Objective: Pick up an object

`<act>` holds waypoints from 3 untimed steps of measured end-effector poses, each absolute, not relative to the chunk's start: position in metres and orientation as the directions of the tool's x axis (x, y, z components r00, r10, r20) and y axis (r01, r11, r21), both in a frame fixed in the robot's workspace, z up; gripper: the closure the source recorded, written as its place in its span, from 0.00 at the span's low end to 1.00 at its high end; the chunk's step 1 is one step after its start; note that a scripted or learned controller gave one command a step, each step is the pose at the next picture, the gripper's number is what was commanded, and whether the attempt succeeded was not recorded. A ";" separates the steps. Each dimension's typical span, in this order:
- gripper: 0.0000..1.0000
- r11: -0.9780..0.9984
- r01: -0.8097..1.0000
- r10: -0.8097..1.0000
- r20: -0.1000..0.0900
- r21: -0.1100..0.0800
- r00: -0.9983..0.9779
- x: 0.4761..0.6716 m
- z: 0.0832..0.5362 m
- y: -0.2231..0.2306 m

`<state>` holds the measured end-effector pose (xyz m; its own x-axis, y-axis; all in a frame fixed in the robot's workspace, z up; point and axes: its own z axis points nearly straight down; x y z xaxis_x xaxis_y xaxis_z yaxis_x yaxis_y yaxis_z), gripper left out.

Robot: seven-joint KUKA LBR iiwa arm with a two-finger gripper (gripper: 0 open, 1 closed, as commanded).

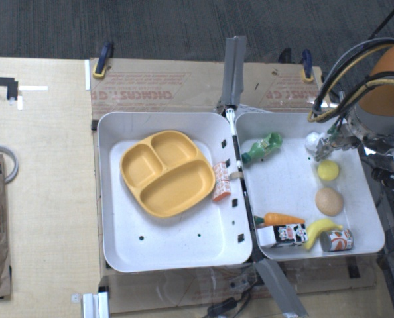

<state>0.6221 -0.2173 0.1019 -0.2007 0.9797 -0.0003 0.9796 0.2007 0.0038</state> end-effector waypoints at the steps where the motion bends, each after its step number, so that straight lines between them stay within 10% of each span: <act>1: 1.00 0.772 0.635 0.635 -0.002 0.001 -0.772 0.563 0.092 -0.222; 2: 1.00 0.925 0.380 0.380 -0.001 0.001 -0.925 0.531 0.092 -0.162; 3: 1.00 0.742 0.671 0.671 -0.004 0.001 -0.742 0.555 0.158 -0.158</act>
<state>0.5553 -0.1583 0.1582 -0.7418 0.6706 -0.0035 0.6706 0.7418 0.0012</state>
